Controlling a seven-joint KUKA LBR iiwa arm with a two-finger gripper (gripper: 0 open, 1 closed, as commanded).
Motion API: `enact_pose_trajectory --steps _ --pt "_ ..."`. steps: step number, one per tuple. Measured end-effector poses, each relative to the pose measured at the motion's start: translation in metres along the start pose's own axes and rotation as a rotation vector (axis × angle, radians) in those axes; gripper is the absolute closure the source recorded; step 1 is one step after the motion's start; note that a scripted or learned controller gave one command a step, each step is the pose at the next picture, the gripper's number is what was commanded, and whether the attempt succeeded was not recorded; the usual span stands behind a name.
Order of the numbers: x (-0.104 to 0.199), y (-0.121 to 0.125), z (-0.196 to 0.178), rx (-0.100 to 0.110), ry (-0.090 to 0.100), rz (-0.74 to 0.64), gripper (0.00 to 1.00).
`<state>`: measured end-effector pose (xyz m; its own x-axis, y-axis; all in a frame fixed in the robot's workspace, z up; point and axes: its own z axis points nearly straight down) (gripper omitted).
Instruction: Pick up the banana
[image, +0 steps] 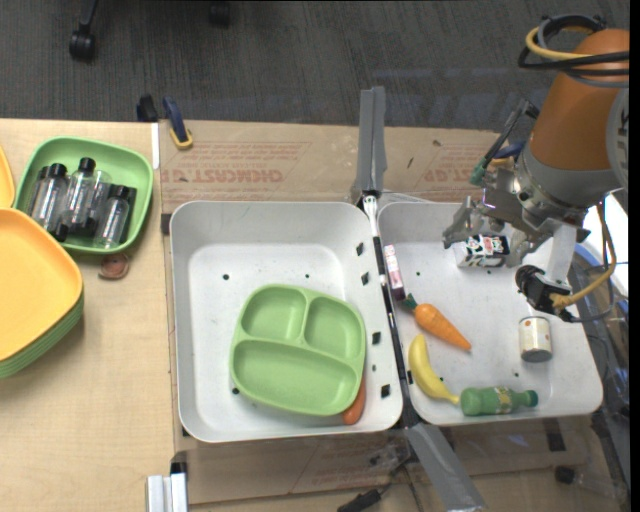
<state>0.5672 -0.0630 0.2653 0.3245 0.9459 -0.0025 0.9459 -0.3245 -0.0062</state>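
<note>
Nearest the camera, at the front edge of the right bin (590, 385), a green bottle (497, 400) lies on its side, its neck end touching the lower tip of the banana (427, 368). The banana curves along the bin's left wall, at about 7 o'clock within that bin. Just above it, toward 12 o'clock, sits a carrot (441, 325), close but apart from the banana's upper end. A small white cylinder (535, 338) stands at 3 o'clock, and a small black-and-white carton (484, 249) lies near the back.

The gripper (480, 222) hangs over the back of the right bin, around 12 o'clock, beside that carton and well apart from the banana; whether it is open or closed I cannot tell, since the wrist hides it. Nothing is visibly held.

The banana looks like a light toy, probably smooth plastic and somewhat slippery, stiff enough to take a firm pinch. Its middle is the best place to grip, across the narrow width, away from the wall-side tip and the bottle. The left bin (190, 300) carries a green divided plate (298, 348)
</note>
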Motion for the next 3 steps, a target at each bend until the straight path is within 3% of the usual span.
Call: enact_pose_trajectory --steps 1,2,3 --pt "0.014 0.021 0.065 -0.001 0.000 -0.300 0.00" --pt "0.001 -0.019 0.036 -0.003 0.001 -0.260 0.00" --pt "-0.005 -0.045 0.013 -0.004 0.000 -0.046 0.00"
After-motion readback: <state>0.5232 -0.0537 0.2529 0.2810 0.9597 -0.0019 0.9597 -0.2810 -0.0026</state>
